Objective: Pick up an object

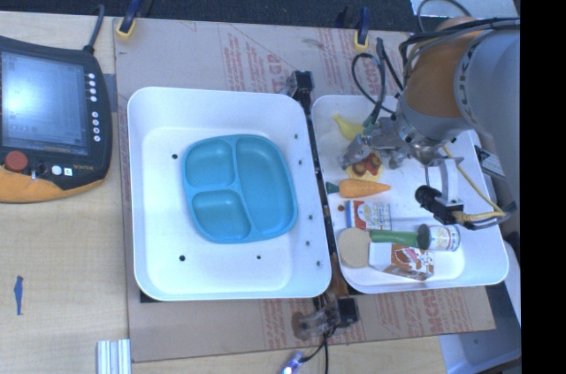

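Arm (460, 85): grey with an orange band, it comes in from the right and bends over the far part of the right bin.
End effector (370, 153): low in the far left part of the right bin, among small toys; if it is apart or together I cannot tell, because the wrist and cables cover it.
Right bin (491, 270): white and shallow, it holds all the loose objects.
Carrot (364, 187): orange, lying flat, just near side of the end effector, the tip pointing right.
Yellow piece (348, 127): small, at the far left of the right bin, beside the end effector.
Red piece (370, 162): small, right under the end effector; if they touch I cannot tell.
Bottle (417, 236): lying on its side with a green part on the left and a white label on the right, in the near half of the right bin.
Beige disc (353, 247): round, at the near left corner of the right bin, touching the bottle's left end.
Packet (409, 262): brown and white, at the near edge, just below the bottle.
Left bin (150, 187): white, it holds a plate.
Plate (239, 187): blue, with three compartments, in the middle of the left bin.
Pendant (49, 120): control tablet with a screen, on the surface at the left of the bins.
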